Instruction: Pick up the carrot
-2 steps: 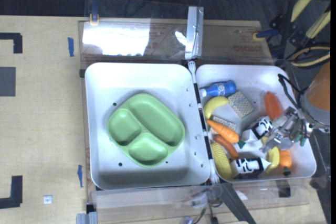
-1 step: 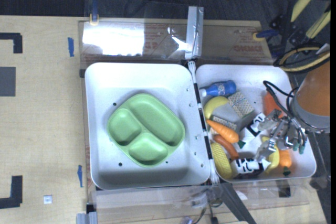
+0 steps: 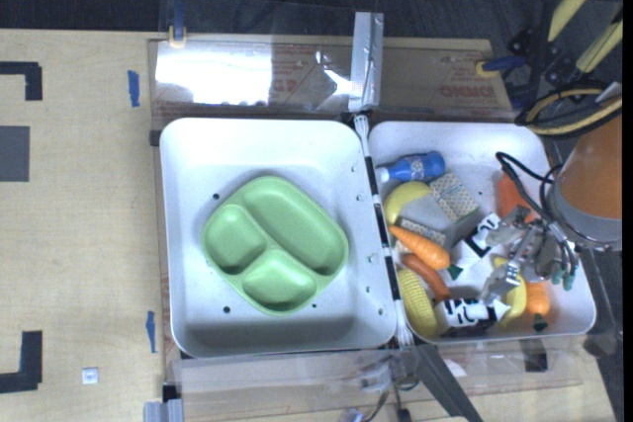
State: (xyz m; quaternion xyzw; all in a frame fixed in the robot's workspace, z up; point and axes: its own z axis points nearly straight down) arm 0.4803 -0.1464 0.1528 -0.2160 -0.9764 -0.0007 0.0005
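Note:
The carrot (image 3: 423, 247) is a long orange piece lying at a slant in the left half of the right bin (image 3: 574, 316), between a yellow lemon-like fruit (image 3: 404, 201) and a yellow corn cob (image 3: 416, 299). My gripper (image 3: 512, 262) hangs low over the clutter in the bin's right half, roughly a hand's width to the right of the carrot and apart from it. Cables and metal parts crowd around it. The arm's orange band (image 3: 598, 178) rises above it at the right edge.
The left bin (image 3: 188, 153) holds a green divided plate (image 3: 274, 242). The right bin also holds a blue bottle (image 3: 410, 166), a grey block (image 3: 427, 215), black-and-white printed pieces (image 3: 465, 311) and other orange pieces (image 3: 538, 297). A clear wall stands behind both bins.

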